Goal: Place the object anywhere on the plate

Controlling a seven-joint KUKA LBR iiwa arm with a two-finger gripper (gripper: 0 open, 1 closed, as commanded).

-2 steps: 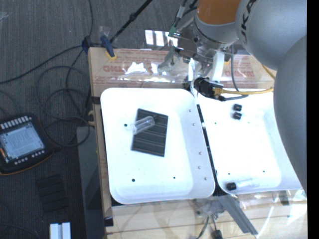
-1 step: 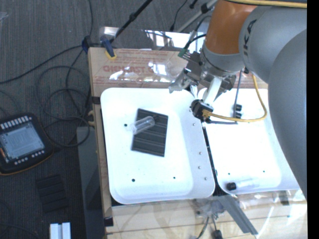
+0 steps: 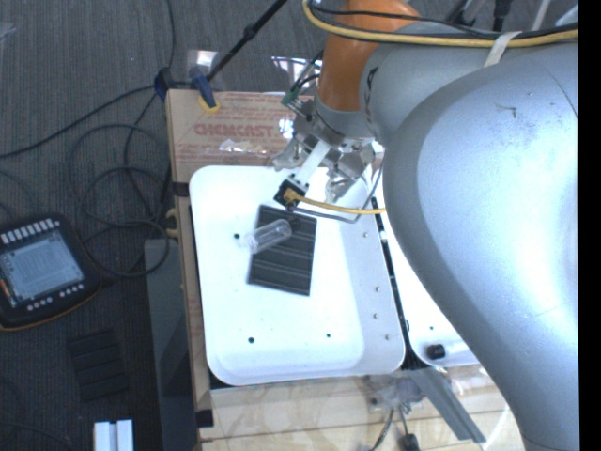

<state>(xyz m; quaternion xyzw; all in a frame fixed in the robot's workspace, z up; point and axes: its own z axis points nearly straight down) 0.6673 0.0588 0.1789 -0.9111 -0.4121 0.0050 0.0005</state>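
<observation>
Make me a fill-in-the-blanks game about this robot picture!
1. The dark ribbed plate lies inside a shallow bin coloured ____.
2. The see-through object rests on the plate's ____ edge, the one nearest the gripper.
3. The band above the robot's wrist is coloured ____.
4. A grey handheld screen lies on the floor to the ____ of the bench.

Missing words: white; top; orange; left

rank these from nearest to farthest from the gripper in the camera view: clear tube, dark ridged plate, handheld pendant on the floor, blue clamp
1. clear tube, just below-left of the gripper, lying on the plate's upper end.
2. dark ridged plate, below the gripper, inside the left bin.
3. blue clamp, up-left, at the cardboard's corner.
4. handheld pendant, far left on the floor.
</observation>
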